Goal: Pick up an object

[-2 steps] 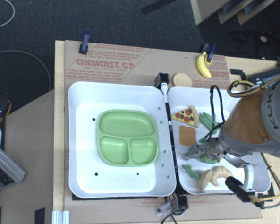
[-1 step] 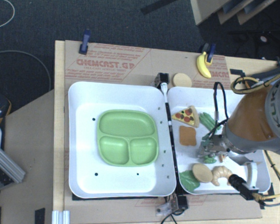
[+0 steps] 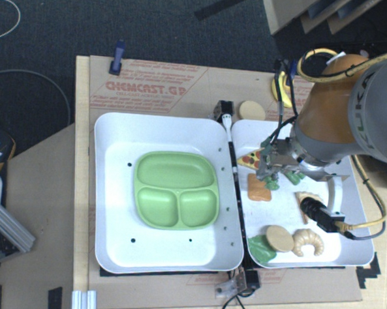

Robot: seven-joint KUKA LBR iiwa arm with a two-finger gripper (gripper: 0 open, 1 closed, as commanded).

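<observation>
- Meanwhile, the gripper [image 3: 269, 173] hangs low in the right bin [image 3: 352, 257], just above an orange toy food block [image 3: 259, 190].
- Whether it is clenched or released cannot be told.
- Judging by this, nothing is lifted; the pick remains undone.

"CHEMCAST" is printed in red on the brown paper sheet [image 3: 145, 87] covering the table; the smaller lines cannot be read.

1. A dark blue-grey carpeted floor [image 3: 156, 18] fills the top and upper left of the frame.
2. A thin white cable [image 3: 12, 15] loops across the floor at far left.
3. A pale wooden bench [image 3: 77, 241] spans the centre, topped by a printed cardboard sheet [image 3: 145, 85].
4. Light is even and soft.
</observation>
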